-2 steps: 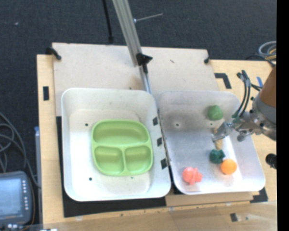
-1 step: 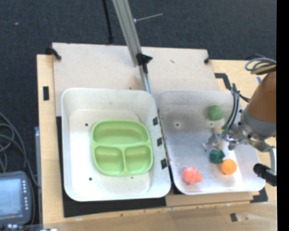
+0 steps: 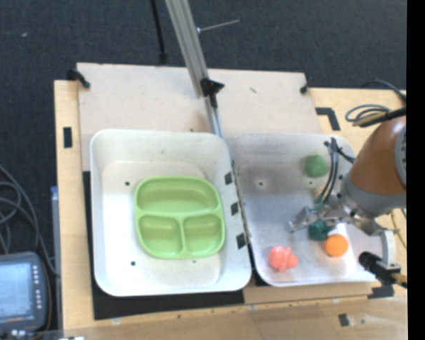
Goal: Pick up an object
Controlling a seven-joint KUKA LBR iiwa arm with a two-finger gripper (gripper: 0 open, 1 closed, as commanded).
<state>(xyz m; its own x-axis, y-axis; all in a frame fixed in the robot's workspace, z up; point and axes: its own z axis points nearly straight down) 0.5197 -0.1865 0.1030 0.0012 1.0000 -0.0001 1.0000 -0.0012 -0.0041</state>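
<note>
A: Where does the claw (image 3: 317,218) sit?

B: Low in the right bin (image 3: 269,161), toward its near right part, at the end of the arm (image 3: 375,172) that reaches in from the right. Its metal fingers (image 3: 301,222) point leftward across the bin floor.

A: Is it clenched or released?

B: The observer cannot tell; the fingers blur together with a dark teal object (image 3: 319,229) that lies right at the claw (touching it or just under it, the view does not settle which). Nothing can be said to be held.

A: What else lies near the claw?

B: An orange ball (image 3: 336,246) sits just beside the teal object, on the claw's near right. A pink lumpy toy (image 3: 283,258) lies to the claw's near left, apart from it. A green ball (image 3: 315,166) rests beyond the claw, near the bin's far wall, next to the black cables running down the arm.

A: And farther off?

B: Well to the claw's left, the left bin (image 3: 113,154) holds a light green divided plate (image 3: 178,216) with three compartments. Both bins stand side by side on the bench (image 3: 127,91).
</note>
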